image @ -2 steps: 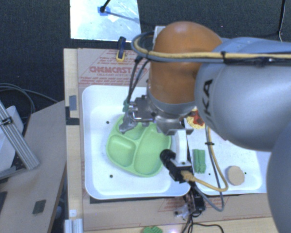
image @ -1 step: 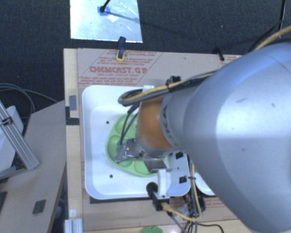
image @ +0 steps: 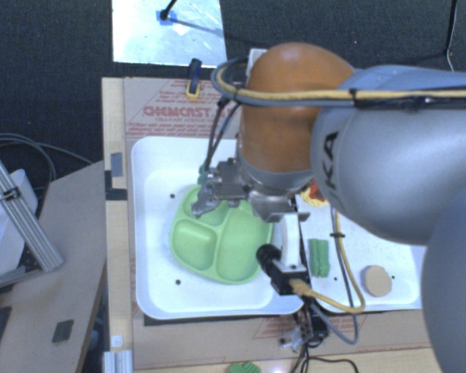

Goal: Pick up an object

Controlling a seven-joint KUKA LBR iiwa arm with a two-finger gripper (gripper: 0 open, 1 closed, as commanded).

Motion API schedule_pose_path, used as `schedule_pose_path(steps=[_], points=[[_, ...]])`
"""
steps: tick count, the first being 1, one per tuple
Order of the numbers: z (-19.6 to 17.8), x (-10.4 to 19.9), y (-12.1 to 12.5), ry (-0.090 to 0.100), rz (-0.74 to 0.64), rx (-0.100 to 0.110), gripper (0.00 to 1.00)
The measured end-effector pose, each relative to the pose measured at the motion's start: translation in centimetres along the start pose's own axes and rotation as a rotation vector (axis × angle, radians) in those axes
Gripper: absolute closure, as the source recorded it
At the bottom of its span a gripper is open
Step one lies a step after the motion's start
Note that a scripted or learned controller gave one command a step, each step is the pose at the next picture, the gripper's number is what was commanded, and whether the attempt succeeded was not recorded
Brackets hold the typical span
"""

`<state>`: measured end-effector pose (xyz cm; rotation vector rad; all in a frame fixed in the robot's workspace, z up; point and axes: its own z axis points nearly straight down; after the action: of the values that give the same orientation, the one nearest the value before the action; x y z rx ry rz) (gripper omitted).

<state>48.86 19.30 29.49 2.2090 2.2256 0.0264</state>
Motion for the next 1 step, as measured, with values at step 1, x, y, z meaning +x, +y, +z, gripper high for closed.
schedule_pose_path(steps=[1], points=[[12.20, -3.81, -0.56, -0.011, 0.011, 0.024, 0.00]])
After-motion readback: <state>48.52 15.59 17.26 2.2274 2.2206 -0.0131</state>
